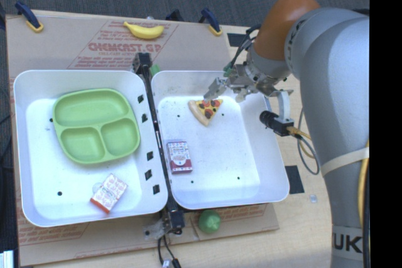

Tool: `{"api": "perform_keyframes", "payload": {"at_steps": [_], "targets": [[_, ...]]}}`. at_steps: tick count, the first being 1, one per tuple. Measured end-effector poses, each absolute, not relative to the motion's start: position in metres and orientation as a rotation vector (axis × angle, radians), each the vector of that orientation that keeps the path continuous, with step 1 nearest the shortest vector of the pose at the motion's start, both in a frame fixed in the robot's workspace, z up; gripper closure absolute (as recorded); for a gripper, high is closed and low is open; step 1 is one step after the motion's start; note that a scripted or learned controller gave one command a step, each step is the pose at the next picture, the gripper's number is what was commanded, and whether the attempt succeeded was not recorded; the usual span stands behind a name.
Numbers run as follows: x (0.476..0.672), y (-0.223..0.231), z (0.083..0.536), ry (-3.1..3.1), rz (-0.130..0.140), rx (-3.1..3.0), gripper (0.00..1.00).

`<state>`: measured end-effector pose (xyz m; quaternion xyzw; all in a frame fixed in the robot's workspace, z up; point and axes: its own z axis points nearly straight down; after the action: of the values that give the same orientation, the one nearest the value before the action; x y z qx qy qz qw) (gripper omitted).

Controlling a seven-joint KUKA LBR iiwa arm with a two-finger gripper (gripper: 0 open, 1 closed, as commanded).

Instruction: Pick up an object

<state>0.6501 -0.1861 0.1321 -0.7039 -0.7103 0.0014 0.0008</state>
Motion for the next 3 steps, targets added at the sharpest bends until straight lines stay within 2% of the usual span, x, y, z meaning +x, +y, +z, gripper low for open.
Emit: {"api": "perform_keyframes", "payload": {"at_steps": [1, 2, 3], "targets": [[0.632, -0.172, 0.097, -2.23, -0.004, -2.222, 0.0], [0.634, -0.17, 0.108, -2.234, -0.009, -2.217, 1.0], [0.598, -0.136, 0.181, -2.227, 0.0, -2.214, 1.0]]}}
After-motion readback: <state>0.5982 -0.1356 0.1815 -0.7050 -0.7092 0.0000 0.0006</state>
